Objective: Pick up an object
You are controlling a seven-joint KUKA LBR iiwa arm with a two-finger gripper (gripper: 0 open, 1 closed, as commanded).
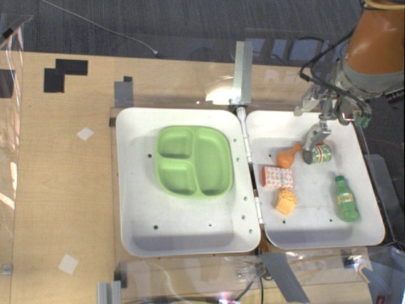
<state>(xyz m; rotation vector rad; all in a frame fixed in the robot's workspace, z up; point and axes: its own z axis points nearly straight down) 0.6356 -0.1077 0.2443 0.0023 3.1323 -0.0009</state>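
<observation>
Four items sit in right bin [373, 233]; gripper [314, 145] at upper right touches small can [321, 154], finger state unclear. Best: center on can, descend straight.

The bench [69, 189] has a light wooden top. Two shallow white bins stand on it side by side, touching along their inner edges. The left bin [136, 233] is the wider one, the right bin [373, 230] sits at the right side of the bench. On the far left part of the bench lie black marks [63, 75] shaped like steps. Two small pale squares [85, 133] lie on the wood, one left of the bins and one nearer.
</observation>
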